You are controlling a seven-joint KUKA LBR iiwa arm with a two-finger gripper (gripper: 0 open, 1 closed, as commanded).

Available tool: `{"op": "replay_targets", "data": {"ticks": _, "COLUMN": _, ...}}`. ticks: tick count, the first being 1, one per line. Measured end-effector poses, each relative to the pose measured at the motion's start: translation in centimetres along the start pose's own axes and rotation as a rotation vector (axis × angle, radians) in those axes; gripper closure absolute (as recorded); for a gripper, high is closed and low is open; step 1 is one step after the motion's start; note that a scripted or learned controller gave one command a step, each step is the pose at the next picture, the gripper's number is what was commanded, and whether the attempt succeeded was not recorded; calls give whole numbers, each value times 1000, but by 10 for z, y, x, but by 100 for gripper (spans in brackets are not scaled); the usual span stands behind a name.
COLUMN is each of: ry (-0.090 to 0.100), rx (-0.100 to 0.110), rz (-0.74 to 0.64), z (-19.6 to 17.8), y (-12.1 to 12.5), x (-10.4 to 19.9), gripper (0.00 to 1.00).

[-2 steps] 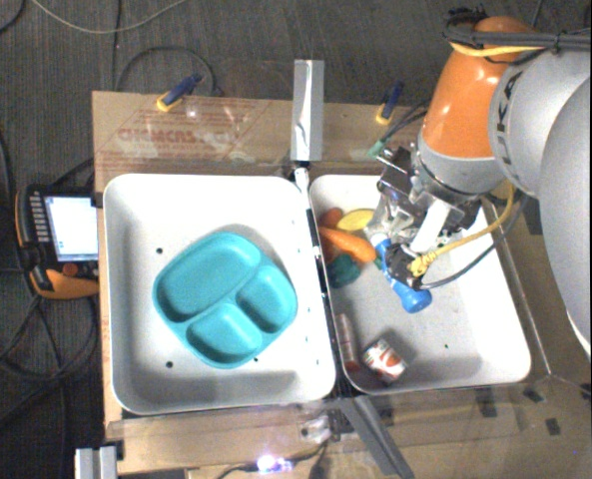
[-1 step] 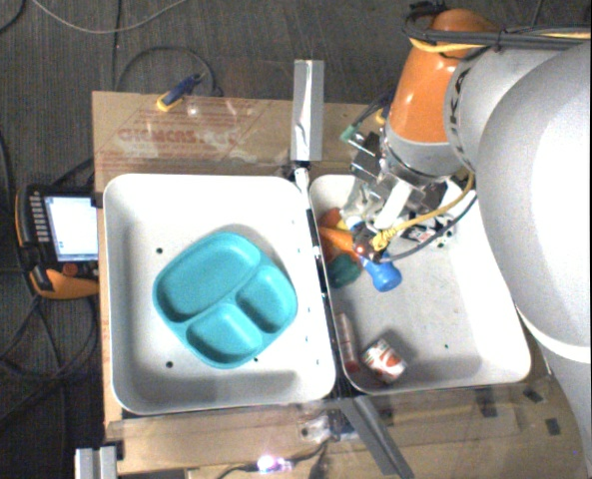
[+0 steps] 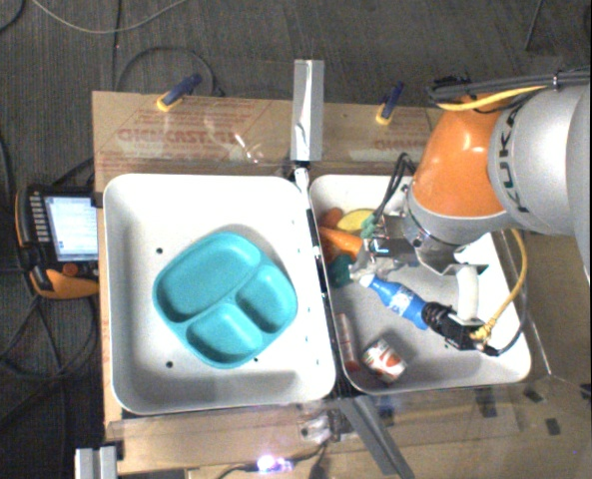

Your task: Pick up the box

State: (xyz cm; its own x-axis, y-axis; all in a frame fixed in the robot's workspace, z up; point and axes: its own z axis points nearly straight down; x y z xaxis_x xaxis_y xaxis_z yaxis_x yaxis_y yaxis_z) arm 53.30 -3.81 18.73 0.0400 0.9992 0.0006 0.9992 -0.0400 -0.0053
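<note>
Hand [image 3: 375,249] hangs low in the right bin [image 3: 510,367], tucked under the wrist, so released or clenched cannot be told. Nearest lies a red-and-white can [image 3: 383,359]; beside it, against the bin's left wall, a slim brown item [image 3: 343,335] may be the box, probably light, stiff cardboard, best pinched across its narrow sides. Farther back, the arm [image 3: 495,168] hides part of the bin.

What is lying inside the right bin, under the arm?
In the right bin a blue bottle, a red can, an orange item and something yellow show. The arm covers the upper part, so whatever lies beneath it, a box included, stays hidden.
</note>
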Motion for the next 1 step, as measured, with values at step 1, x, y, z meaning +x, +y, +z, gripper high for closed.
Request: {"op": "replay_targets", "data": {"ticks": 1, "ry": 0, "rx": -1, "rz": 0, "z": 0, "y": 0, "x": 0, "gripper": 0}}
